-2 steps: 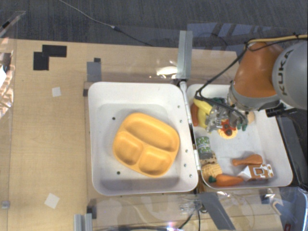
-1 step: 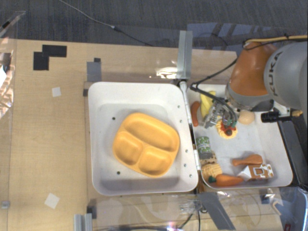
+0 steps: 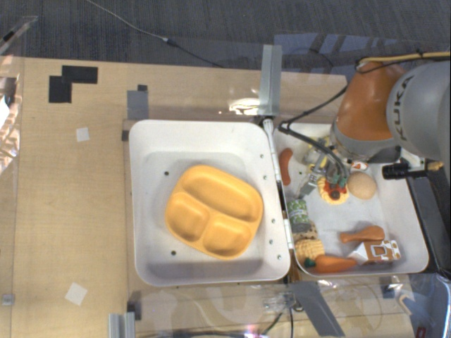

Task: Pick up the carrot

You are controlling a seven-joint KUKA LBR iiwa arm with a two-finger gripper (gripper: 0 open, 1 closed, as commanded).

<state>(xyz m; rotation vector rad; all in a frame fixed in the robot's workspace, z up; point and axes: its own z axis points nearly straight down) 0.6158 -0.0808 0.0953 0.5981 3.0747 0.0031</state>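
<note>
The carrot [image 3: 335, 263], orange with a green stub at its left end, lies along the front wall of the right bin [image 3: 416, 224]. My gripper [image 3: 323, 181] hangs over the middle of that bin, well behind the carrot and apart from it. It is open, with one grey finger [image 3: 308, 186] to the left and the other beside a yellow toy with a red top [image 3: 334, 191]. Nothing sits between the fingers.
Around the carrot lie a corn cob [image 3: 309, 247], a drumstick [image 3: 363, 235] and a small carton [image 3: 386, 251]. An egg [image 3: 362, 186], a sausage [image 3: 285, 165] and a green piece [image 3: 297, 213] lie further back. The left bin [image 3: 141, 189] holds a yellow divided plate [image 3: 213, 210].
</note>
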